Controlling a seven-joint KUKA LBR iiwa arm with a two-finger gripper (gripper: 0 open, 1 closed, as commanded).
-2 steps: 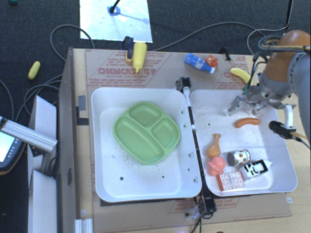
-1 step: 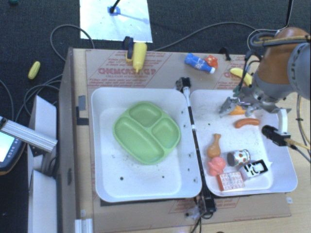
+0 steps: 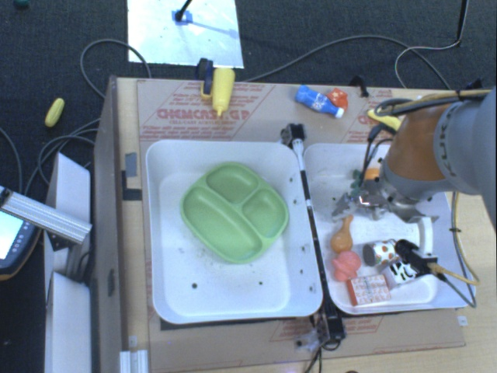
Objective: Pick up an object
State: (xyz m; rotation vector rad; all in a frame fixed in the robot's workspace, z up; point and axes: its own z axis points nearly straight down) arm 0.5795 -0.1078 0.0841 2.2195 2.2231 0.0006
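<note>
One orange toy [image 3: 342,238] lies just beside the hand [image 3: 354,203], whose grip I cannot tell.

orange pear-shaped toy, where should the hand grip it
Probably come straight down on the orange toy and close across its thin neck: it lies flat, neck pointing up-frame, clear on both sides, while the pink toy crowds its bulb.

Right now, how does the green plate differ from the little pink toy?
The green plate is far larger than the pink toy. The plate lies alone in the view's left bin; the toy sits crowded among other small things in the right bin. Both rest on white bin floors.
</note>
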